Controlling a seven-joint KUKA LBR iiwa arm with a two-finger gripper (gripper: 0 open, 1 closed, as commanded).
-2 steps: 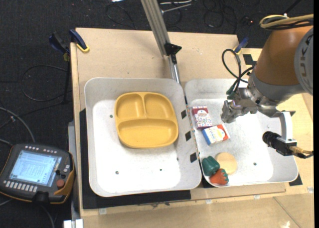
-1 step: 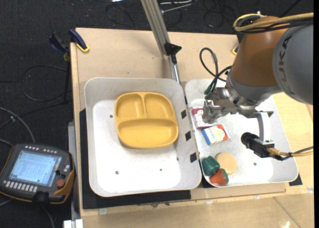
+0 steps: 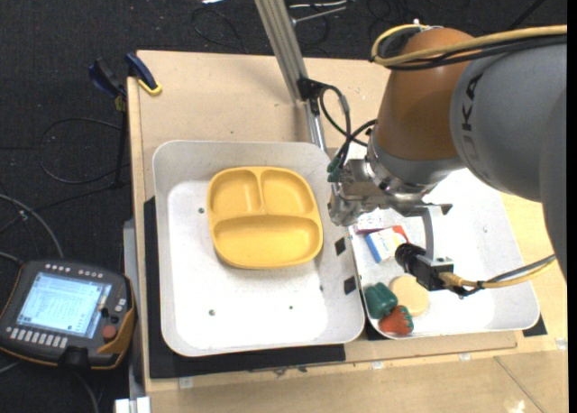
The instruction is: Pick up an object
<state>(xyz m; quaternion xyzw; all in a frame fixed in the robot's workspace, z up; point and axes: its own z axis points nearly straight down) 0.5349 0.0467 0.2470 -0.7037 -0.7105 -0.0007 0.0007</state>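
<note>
The grey arm (image 3: 469, 114) hangs over the right bin (image 3: 505, 249). Its gripper (image 3: 353, 204) sits at that bin's left wall; the grip state cannot be told. Left bin (image 3: 180, 312): a smooth yellow divided plate (image 3: 265, 218). The small objects lie near-right of the gripper: flat card (image 3: 383, 242), cream disc (image 3: 411, 294), green piece (image 3: 380, 296), red piece (image 3: 395, 320).

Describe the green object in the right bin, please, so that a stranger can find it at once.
Start from the right white bin, under the grey and orange arm, and go to its near left corner. The green object lies there, touching a red piece and a pale round one; it alone is green.
</note>
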